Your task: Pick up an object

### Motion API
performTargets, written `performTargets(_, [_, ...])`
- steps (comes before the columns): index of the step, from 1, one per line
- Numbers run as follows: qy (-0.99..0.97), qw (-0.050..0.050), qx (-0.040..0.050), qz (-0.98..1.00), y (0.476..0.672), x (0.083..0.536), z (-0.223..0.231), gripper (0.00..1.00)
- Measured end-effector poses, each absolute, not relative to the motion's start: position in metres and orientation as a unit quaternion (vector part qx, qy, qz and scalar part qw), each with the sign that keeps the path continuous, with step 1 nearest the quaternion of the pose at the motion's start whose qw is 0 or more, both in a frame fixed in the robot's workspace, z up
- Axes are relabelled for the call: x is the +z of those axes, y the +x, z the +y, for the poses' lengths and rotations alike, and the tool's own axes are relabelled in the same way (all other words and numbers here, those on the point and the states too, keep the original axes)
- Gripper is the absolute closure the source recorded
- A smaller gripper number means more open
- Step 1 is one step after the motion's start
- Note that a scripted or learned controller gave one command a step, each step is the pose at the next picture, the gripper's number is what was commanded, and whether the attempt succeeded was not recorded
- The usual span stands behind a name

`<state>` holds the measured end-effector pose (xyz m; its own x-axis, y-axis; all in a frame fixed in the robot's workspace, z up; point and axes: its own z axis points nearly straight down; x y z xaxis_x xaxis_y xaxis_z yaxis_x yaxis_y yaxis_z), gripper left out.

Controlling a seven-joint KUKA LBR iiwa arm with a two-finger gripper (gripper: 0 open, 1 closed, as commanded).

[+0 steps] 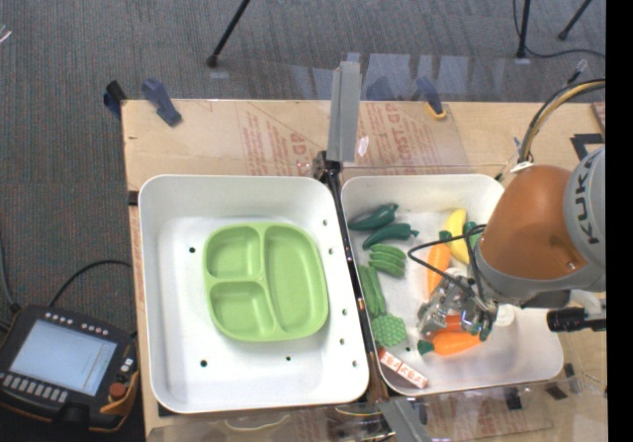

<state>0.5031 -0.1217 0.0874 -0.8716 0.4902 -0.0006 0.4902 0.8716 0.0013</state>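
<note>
The right bin [524, 361] holds toy vegetables. Two dark green chillies [376, 219] lie at its back left, above a ridged green gherkin [388, 259]. A long green pod [371, 290] and a knobbly green piece [389, 331] lie along the left wall. A yellow piece [455, 230] and an orange carrot [435, 274] sit mid-bin. My gripper [455, 316] hangs low at the bin's front middle, directly over a fat orange carrot [455, 344] with a green stem. The wrist hides its tips and whatever lies under them.
The left bin [168, 232] carries a light green divided plate [265, 280]. A small red and white packet [404, 368] lies at the right bin's front left corner. The arm's orange band [529, 227] covers the bin's right side. A grey post [344, 119] stands behind the bins.
</note>
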Motion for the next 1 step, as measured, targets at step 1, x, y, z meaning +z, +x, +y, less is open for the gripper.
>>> performTargets(1, [0.341, -0.001, 0.0006, 0.940, 0.5471, 0.0869, -0.0803, 1.00])
